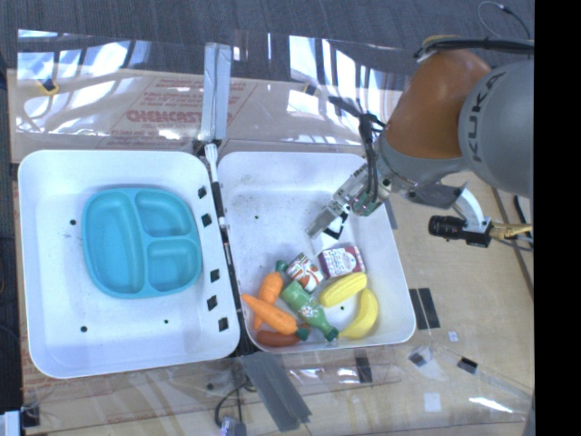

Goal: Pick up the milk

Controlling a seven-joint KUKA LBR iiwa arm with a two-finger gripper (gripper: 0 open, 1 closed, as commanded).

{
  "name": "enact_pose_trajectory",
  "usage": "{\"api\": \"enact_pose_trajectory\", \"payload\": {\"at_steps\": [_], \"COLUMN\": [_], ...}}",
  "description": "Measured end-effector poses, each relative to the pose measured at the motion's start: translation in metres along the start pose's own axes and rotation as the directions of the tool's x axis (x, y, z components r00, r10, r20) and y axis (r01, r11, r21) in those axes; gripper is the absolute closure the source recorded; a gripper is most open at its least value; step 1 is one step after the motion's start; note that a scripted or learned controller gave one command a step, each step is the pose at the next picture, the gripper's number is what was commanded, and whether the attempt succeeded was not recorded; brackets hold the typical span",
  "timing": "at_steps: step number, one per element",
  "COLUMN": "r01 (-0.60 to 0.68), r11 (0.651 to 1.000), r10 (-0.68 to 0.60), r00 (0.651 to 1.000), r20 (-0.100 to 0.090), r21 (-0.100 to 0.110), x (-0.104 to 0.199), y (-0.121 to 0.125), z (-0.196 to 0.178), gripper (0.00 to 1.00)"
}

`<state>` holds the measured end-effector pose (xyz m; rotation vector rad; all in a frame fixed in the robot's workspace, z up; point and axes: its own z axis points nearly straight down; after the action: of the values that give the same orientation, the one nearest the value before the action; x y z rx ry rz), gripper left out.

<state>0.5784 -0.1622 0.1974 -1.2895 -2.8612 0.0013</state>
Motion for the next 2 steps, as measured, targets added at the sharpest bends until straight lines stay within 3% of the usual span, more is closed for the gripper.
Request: {"api": "enact_pose_trajectory", "payload": {"at_steps": [1,2], "r01": [-0.085,-0.066], "r11": [0.996,0.998], "r10": [0.085,0.066], "r00": [0.996,0.998], "r20": [0.006,0.001], "r21": [-0.008,-0.002], "x": [-0.027,-0.048], "y": [-0.002,0.013], "z": [0.080,0.106], "gripper": [0.00,0.00]}}
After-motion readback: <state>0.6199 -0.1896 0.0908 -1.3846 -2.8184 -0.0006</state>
